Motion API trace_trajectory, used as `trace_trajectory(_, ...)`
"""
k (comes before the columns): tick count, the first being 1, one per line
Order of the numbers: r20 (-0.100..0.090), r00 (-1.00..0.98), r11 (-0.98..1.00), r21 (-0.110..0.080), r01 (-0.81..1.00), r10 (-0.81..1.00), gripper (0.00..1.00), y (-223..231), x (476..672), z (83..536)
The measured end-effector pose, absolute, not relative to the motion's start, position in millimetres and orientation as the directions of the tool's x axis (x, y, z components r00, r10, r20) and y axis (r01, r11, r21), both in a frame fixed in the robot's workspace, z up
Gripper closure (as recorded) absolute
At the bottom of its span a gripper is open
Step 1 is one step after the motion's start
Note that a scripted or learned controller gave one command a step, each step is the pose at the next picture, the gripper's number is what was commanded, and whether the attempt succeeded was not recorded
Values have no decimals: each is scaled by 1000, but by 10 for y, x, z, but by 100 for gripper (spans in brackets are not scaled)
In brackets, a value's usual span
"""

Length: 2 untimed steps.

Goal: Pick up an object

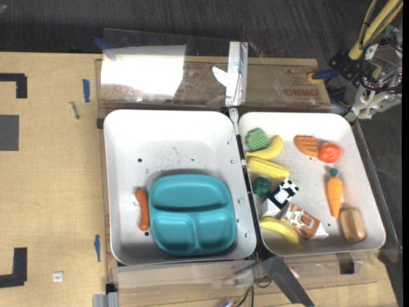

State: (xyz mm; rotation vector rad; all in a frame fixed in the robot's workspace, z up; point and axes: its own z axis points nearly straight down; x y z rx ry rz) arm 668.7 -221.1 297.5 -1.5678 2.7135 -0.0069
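Note:
The right bin (364,171) holds several toy foods. Along its left side lie a green berry-like piece (256,137), a yellow banana (270,148), a corn cob (267,168), a dark green piece (261,185) and a black-and-white piece (285,192). Near the front sit a yellow fruit (279,231) and a brown carton (301,222). To the right are an orange waffle (307,146), a red tomato (330,152), a carrot (334,196) and a brown bread roll (351,225). In the left bin (128,146) a teal divided tray (192,213) lies beside an orange sausage (143,208).
A clear plastic panel (166,75) and an upright divider (236,75) stand behind the bins. Cables and hardware (377,62) hang at the top right. Bare wooden bench (45,171) stretches to the left. The right bin's middle floor (307,178) is bare.

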Motion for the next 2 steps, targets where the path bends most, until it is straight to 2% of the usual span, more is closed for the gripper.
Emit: trace_trajectory(2,-4,-330,330,-9,-944,-944,100,-2210,6688,2962)
